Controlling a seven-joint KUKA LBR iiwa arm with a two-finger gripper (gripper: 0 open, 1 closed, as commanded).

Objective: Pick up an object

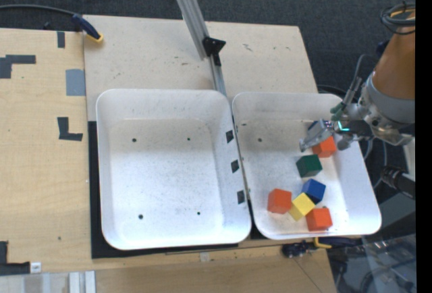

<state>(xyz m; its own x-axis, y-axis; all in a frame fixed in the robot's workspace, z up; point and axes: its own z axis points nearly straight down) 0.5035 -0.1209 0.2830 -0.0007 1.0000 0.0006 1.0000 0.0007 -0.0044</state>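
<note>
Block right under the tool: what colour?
Orange block, seen in the camera view, beside the tool.

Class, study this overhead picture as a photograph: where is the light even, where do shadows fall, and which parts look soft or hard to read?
In the camera view, light is even and diffuse across both white bins, with no harsh glare; soft shadows sit beside the coloured blocks, such as the green block; the gripper and the orange block next to it look slightly blurred, so the fingers are hard to read; the dark floor stays dim.
</note>
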